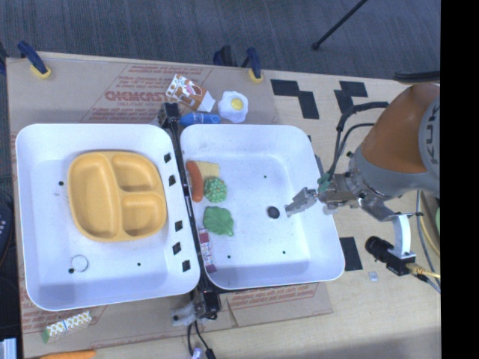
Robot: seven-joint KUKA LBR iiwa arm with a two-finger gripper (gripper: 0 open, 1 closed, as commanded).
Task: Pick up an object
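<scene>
My gripper (299,201) hangs over the right part of the right bin (299,144), its grey fingers pointing left with nothing visible between them. Just left of the fingertips lies a small dark round object (274,212) on the bin floor. Along the bin's left side sit an orange-red sausage (194,180), a pale yellow piece (209,169), a green bumpy ball (215,191) and a green leafy toy (218,221). The left bin (37,200) holds a yellow divided tray (117,195).
Behind the bins lie a snack packet (184,90), a blue item (199,118) and a white fried-egg toy (233,105). The arm's grey and orange body (397,148) fills the space right of the right bin. A small clear ring (78,262) lies in the left bin.
</scene>
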